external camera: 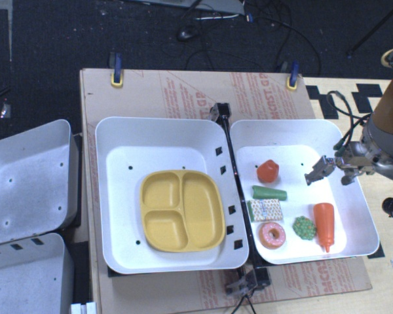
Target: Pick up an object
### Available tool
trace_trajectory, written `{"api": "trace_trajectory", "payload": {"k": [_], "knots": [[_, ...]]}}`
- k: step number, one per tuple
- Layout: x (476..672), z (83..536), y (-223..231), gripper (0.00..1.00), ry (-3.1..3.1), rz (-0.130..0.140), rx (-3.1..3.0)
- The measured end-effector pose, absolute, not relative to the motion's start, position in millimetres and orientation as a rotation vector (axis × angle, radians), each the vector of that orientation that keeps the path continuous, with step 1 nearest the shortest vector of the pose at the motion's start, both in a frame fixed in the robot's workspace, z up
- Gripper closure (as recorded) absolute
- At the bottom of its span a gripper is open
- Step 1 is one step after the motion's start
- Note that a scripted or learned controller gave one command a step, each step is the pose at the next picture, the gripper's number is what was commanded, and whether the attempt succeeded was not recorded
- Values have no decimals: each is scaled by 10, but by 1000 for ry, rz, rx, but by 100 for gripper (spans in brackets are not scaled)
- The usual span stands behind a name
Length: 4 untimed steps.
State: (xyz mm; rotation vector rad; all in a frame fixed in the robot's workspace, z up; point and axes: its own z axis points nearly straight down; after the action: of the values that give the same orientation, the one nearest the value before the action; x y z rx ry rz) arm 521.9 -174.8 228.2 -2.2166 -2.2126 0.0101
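Note:
The right bin (pixel 295 136) holds several toy foods: a red tomato (pixel 268 171), a green pod (pixel 269 192), a patterned square block (pixel 266 209), a pink donut (pixel 272 235), a green broccoli piece (pixel 304 227) and an orange-red bottle shape (pixel 323 225). My gripper (pixel 329 175) hangs over the right side of this bin, above the bottle shape and to the right of the tomato. It looks open, with nothing between its fingers (pixel 318 170).
A yellow divided plate (pixel 182 210) lies in the left bin (pixel 118 175). A black divider strip (pixel 230 162) runs between the two bins. Grey-white lids (pixel 26 175) lie off the bench at the left. The arm's orange band (pixel 388 110) stands at the right edge.

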Motion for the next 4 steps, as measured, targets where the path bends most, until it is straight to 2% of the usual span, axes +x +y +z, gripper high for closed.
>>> {"api": "trace_trajectory", "payload": {"k": [1, 4], "knots": [[5244, 2335, -1745, 0, -2222, 1, -2220], [5150, 916, -1717, 0, -2218, 3, -2220]]}}
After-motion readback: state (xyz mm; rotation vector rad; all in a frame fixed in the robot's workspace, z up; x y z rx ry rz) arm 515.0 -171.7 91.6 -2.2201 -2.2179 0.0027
